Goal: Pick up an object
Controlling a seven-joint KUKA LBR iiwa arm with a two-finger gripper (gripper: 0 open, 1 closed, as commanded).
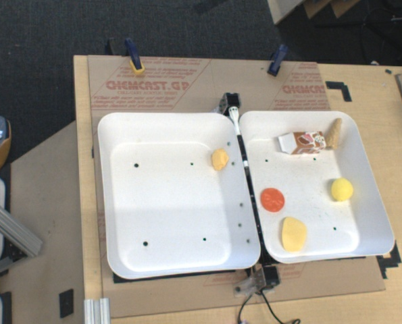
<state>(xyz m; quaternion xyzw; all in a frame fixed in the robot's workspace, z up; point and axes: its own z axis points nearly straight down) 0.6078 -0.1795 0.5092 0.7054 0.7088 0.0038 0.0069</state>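
Note:
Two shallow white bins sit side by side on the bench. The left bin [119, 201] holds a small yellow-orange lump [219, 159] near its right wall. In the right bin [373, 208] lie a red-and-white carton [301, 142] with a tan stick [334, 133] beside it at the back, a yellow ball [342, 190] at the right, an orange-red disc [273, 200] near the left wall, and a pale yellow oval piece [294, 234] at the front.
The bins rest on a brown cardboard sheet [187, 79] held by a blue clamp at the left [134, 56] and another at the right [278, 59] along the back edge. A black clip [230, 102] joins the bins at the back, and a cable [255, 295] trails from the front.

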